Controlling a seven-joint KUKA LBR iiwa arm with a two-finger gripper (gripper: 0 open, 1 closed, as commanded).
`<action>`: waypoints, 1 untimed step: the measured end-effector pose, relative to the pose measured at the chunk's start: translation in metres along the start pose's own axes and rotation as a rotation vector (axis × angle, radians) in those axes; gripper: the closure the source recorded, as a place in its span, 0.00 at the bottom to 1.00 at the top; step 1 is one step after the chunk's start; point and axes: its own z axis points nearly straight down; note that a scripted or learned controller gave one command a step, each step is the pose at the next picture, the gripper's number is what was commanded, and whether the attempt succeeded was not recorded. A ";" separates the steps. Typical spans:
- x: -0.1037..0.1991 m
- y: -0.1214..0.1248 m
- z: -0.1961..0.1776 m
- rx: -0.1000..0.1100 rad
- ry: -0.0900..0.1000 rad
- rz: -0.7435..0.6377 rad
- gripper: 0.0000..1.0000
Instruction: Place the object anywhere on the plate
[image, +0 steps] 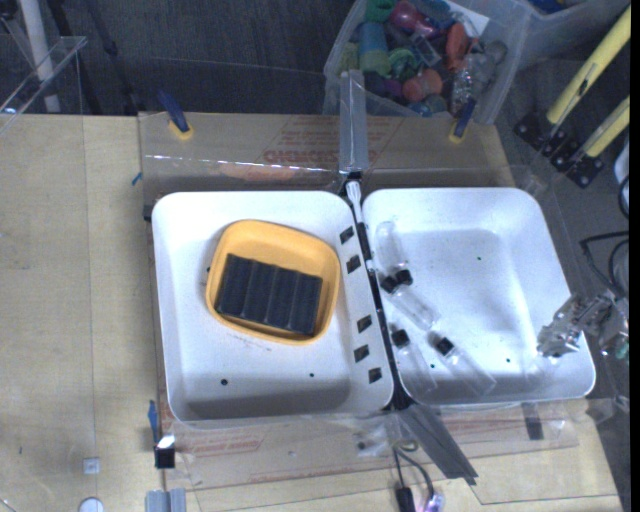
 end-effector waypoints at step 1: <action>0.001 0.000 -0.008 0.001 0.003 -0.219 1.00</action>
